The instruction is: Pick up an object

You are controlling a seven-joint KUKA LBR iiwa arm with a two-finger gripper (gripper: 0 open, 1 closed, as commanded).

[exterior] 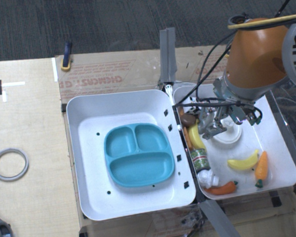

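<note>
My gripper (212, 126) hangs low over the upper left part of the right bin (286, 175), under the orange wrist band. Just to its left lie a yellow banana (194, 137) and a brown object (189, 120). A white round cup (229, 135) sits right beside it on the right. Further toward the front are a green-labelled bottle (199, 159), a white crumpled item (206, 178), a red-orange pepper (221, 188), a second banana (243, 161) and an orange carrot (261, 166). I see nothing clearly held.
The left bin (90, 199) holds a blue divided plate (139, 154). On the bench to the left lie a grey ring (8, 164) and scissors (2, 233). Black cables loop around the wrist above the right bin.
</note>
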